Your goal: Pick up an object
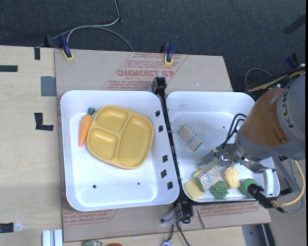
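My gripper [219,157] reaches in from the right and hangs low over the right bin [205,104], just above a heap of small objects at the bin's front. The heap holds a patterned packet [210,177], a yellow block [193,189], a green knobbly piece [219,190], a pale yellow piece [231,178] and a green round piece [247,184]. Another patterned packet [190,137] lies alone in the middle of that bin, to the upper left of the gripper. Nothing shows between the fingers.
The left bin [72,152] holds a yellow divided plate [120,136] and an orange toy carrot [84,128] beside its left edge. A black divider with clips [166,137] runs between the bins. Cables cross the dark floor behind the bench.
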`<state>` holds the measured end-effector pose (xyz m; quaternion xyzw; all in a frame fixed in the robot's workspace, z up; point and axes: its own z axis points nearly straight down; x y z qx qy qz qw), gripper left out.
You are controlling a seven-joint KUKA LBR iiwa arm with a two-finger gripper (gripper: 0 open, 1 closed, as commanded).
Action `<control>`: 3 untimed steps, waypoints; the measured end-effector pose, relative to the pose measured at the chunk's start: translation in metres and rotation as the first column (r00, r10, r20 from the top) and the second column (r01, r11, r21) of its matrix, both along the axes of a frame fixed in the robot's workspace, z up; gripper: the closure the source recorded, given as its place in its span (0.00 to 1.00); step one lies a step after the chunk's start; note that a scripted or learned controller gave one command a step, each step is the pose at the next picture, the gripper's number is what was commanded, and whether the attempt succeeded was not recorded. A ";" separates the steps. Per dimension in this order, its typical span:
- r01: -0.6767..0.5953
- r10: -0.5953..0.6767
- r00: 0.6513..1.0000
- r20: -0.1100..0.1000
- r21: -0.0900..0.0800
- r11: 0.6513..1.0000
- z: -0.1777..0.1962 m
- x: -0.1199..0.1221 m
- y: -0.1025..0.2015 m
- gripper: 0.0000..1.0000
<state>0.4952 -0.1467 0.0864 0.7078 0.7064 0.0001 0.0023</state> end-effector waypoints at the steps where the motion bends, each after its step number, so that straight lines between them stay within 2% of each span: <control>1: -0.002 0.002 1.000 0.002 0.001 1.000 0.010 0.001 0.001 1.00; 2: -0.005 0.005 1.000 -0.002 0.003 1.000 0.080 0.067 0.040 1.00; 3: -0.004 0.004 1.000 -0.004 0.004 1.000 0.117 0.062 0.101 1.00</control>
